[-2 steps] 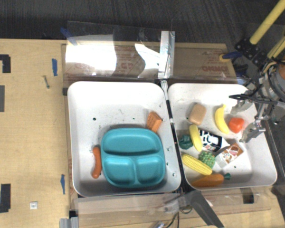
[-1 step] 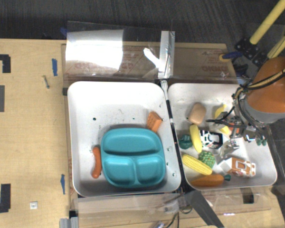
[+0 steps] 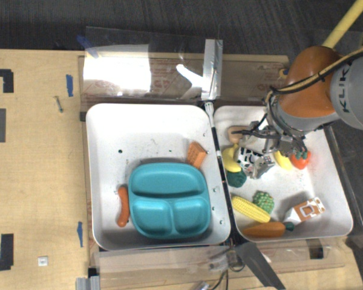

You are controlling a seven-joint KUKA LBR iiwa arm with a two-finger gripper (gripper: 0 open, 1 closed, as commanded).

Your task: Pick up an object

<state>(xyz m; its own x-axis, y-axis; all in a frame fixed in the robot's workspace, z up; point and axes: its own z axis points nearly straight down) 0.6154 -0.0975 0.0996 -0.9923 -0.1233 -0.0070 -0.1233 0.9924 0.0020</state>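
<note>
a: objects for picking sit mostly in the right bin (image 3: 342,213), and the gripper (image 3: 261,162) hangs low over that bin's upper left part, beside the divider.

b: what lies nearest it?

a: a small black-and-white toy (image 3: 247,157) is right at the fingertips, touching or almost touching. a yellow piece (image 3: 230,159) and a green piece (image 3: 235,177) lie just to the camera's left of it, against the bin wall. on the other side, toward the arm, there is a yellow and red-orange toy (image 3: 293,158).

b: are the fingers closed on anything?

a: i can't tell. the wrist and cables cover the fingertips, and the black-and-white toy may be between them or only next to them.

b: so which way does the next move go?

a: in my judgement it is hardly sideways at all, since the nearest thing is directly under the gripper. the corn cob (image 3: 250,209) lies well below it in the camera view, with its long axis slanting down to the right, and the carrot (image 3: 264,229) lies along the near wall. the left bin (image 3: 103,125) holds a teal tray (image 3: 169,199), farther away.
</note>
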